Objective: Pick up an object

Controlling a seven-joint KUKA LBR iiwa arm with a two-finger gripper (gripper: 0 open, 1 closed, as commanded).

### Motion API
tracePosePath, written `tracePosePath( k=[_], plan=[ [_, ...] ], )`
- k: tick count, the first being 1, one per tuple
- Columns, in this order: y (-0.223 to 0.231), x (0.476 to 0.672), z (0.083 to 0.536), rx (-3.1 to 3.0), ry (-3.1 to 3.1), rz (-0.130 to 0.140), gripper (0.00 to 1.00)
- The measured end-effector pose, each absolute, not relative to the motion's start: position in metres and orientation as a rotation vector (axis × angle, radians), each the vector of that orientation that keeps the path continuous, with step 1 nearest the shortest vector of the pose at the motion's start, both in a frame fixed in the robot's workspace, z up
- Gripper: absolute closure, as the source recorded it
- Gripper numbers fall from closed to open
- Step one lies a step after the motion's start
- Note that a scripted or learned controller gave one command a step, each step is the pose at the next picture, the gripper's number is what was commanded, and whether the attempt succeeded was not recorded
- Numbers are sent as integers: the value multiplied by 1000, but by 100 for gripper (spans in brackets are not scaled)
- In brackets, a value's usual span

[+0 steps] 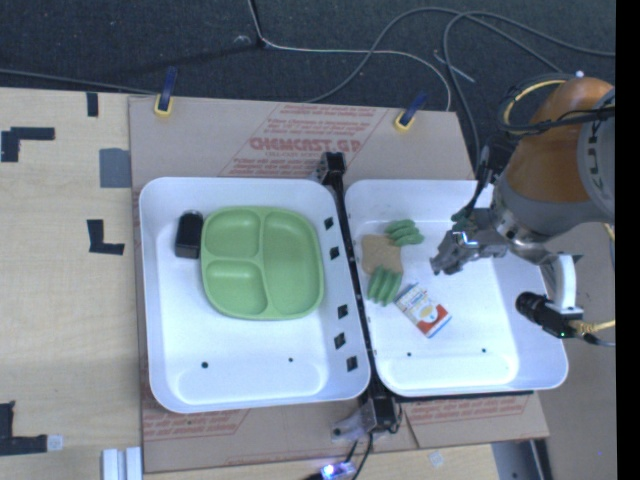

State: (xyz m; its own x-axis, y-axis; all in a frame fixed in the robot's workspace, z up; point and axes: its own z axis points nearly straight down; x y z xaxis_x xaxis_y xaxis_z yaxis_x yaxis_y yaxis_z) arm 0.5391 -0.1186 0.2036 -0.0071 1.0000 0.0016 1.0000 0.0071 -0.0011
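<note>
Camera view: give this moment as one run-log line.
hand over right bin | nothing seen held | nearest: small carton | green divided plate in left bin

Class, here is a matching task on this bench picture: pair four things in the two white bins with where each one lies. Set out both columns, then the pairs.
Things:
1. green divided plate
2. black block
3. small red and white box
4. gripper

Places:
A. right bin, nearest its front edge
B. left bin, at the plate's left rim
C. above the right bin, right of the green items
D. middle of the left bin

Pairs: 1-D, 2-B, 3-A, 4-C
</note>
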Motion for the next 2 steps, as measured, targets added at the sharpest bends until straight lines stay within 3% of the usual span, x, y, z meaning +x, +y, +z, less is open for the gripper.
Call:
tracePosePath(
  k=[2],
  plan=[
    [-14, 570, 212, -2213, -2229, -2, 100]
  ],
)
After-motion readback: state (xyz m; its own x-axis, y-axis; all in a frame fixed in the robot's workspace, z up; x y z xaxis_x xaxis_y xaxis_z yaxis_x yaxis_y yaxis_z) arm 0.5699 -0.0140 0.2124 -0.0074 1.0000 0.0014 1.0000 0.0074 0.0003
